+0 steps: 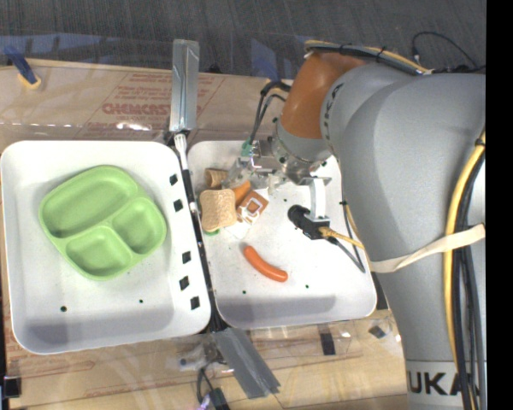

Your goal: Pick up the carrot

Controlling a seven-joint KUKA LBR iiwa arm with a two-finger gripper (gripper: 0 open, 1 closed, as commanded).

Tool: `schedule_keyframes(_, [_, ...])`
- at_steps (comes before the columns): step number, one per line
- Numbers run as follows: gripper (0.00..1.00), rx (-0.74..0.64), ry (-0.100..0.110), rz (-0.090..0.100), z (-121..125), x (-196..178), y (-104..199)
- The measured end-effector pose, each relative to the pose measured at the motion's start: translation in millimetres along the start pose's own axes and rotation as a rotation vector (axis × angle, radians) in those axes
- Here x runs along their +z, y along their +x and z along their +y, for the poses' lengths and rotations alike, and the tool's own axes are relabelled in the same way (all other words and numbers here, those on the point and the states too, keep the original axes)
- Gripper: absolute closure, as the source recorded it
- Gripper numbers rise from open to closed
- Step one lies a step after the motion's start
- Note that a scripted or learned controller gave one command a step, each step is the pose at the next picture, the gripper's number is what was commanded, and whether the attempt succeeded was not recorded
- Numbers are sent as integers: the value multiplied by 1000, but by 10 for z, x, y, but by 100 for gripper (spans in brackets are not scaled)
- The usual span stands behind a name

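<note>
Right bin [342,301], used as landmark: arm [385,135] over its far edge; gripper [265,173] at its far left, state cannot be told. Carrot [265,263] lies near its centre, apart. Likely light, stiff, smooth; grasp mid-length, across.

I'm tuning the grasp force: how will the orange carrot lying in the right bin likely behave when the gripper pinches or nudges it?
The carrot looks small, smooth and rounded, so it may roll or slip sideways on the right bin floor. Its glossy surface suggests a light plastic toy, probably stiff. It lies diagonally, apart from the other items, so a nudge would likely move it alone.
</note>
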State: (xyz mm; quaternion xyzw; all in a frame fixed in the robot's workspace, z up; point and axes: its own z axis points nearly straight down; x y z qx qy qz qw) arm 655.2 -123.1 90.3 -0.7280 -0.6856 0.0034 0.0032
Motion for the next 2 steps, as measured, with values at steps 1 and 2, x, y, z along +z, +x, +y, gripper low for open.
schedule_keyframes(1, [100, -6, 0, 1, 9, -107, 17])
schedule_keyframes(2, [100, -335, -11, -2, -33, -1030, 739])
